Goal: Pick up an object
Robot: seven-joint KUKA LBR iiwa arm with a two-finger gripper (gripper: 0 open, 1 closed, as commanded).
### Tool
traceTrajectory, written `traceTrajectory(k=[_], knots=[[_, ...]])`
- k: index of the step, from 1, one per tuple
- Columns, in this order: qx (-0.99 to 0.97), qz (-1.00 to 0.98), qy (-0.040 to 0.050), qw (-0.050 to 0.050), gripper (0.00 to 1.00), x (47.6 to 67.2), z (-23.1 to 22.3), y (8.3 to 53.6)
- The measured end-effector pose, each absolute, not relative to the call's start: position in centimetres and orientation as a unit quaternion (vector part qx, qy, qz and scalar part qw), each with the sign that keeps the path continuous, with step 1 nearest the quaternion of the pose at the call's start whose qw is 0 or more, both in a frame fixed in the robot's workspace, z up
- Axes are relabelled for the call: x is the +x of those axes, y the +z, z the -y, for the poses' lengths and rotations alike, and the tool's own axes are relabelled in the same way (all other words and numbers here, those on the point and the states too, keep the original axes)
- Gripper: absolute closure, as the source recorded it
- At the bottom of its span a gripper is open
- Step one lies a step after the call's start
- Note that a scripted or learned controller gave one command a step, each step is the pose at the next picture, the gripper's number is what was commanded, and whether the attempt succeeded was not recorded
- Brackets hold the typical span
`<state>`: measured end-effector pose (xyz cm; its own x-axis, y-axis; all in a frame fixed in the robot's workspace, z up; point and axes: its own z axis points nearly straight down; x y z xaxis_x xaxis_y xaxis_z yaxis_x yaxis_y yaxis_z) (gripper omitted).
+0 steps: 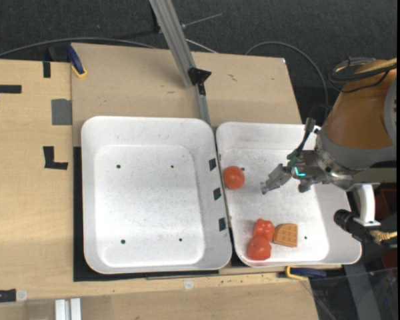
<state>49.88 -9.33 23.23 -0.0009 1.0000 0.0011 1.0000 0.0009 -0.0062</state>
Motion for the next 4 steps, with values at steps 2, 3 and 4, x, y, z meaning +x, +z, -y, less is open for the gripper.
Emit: traceTrajectory(k=[2,3,4], knots=[[-0.707,0.707,0.0024,0.003,0.0,49.3,10.1,18.4],[-0.707,0.707,0.0023,0.003,0.0,49.0,10.2,14.0],[-0.707,0.707,0.0013,0.001,0.0,49.0,10.2,8.8]])
